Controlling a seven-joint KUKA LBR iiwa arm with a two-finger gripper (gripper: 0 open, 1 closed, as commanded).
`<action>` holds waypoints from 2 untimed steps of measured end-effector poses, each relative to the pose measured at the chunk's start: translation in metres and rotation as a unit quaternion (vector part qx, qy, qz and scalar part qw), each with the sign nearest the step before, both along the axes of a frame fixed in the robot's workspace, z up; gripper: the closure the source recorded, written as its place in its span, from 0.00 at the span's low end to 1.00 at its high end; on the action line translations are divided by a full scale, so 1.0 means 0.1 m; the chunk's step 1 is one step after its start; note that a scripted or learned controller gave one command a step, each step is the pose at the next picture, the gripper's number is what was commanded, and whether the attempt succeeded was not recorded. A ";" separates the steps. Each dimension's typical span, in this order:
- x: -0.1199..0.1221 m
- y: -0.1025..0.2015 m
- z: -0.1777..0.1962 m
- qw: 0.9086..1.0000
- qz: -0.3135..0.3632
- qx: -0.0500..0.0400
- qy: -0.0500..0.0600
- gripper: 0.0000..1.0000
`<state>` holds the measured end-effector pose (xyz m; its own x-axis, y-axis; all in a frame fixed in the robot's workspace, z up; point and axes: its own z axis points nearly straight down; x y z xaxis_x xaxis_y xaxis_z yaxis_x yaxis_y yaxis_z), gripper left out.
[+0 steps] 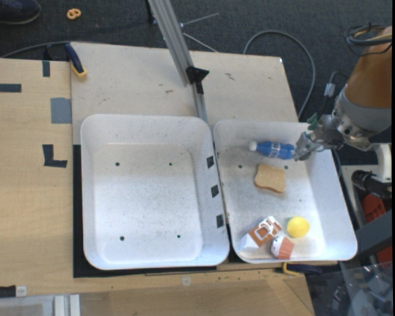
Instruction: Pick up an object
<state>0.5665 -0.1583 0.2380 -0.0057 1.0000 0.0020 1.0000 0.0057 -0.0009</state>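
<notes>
In the right bin (329,196) lie a blue plastic bottle (273,149) with a white cap near the back, a slice of bread (270,178) in the middle, a yellow ball (297,226), and a small orange-and-white carton (266,232) beside a red-and-white piece (282,247) at the front. My gripper (304,146) hangs at the bottle's right end, close to or touching it. The fingers are too small and dark to read.
The left bin (92,176) lies beside the right one. A slanted metal pole (174,35) rises behind the bins. A yellow-and-blue clamp (76,61) lies at the bench's back left. Cables run over the floor beyond the bench.
</notes>
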 end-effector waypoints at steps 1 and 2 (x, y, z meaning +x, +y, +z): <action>-0.01 0.58 -0.01 1.000 0.001 0.000 0.001 1.00; -0.17 0.99 -0.04 1.000 0.000 0.000 0.001 1.00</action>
